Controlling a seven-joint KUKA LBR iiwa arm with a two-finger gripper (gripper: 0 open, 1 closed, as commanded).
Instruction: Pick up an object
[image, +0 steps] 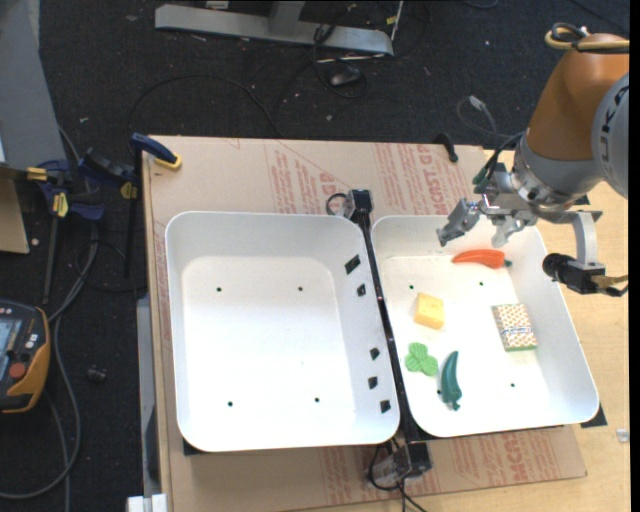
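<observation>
The right bin (560, 400) holds several small objects: an orange carrot-shaped piece (478, 257) at the back, a yellow block (430, 310) in the middle, a patterned box (514, 326) to the right, a green leafy piece (421, 359) and a dark teal piece (450, 379) near the front. My gripper (482, 224) hangs over the back of the right bin, just above the orange piece, open with nothing between its fingers.
The left bin (200, 300) lies beside the right one, with a black divider strip (378, 300) between them. Both rest on a cardboard sheet (300, 170). Clamps and cables lie at the left, off the bench.
</observation>
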